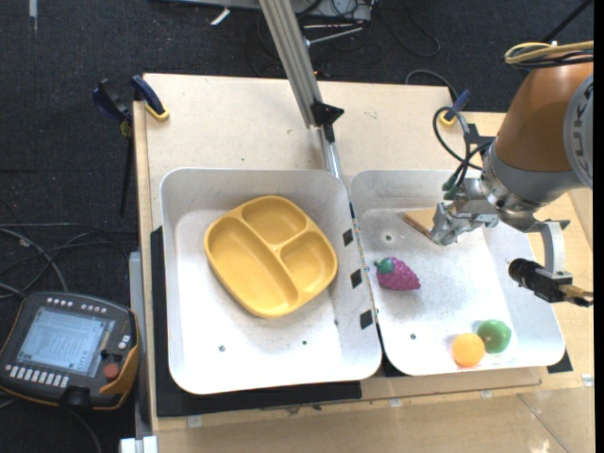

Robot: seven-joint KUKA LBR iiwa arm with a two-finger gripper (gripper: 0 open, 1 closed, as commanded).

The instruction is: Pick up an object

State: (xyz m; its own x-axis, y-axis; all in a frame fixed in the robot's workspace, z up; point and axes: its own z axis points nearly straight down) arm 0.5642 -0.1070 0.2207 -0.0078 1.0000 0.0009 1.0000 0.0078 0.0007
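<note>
One gripper | finger spread unclear (cannot tell) | beside wooden stick

Robot lab: teach pendant, cables.

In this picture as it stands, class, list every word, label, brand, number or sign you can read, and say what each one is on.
No text can be read anywhere in this view.
The teach pendant on the floor has a lit screen and rows of buttons, but anything on them is too small and blurred to read.
The yellow divided plate, the white bins and the purple toy carry no visible lettering.
</note>
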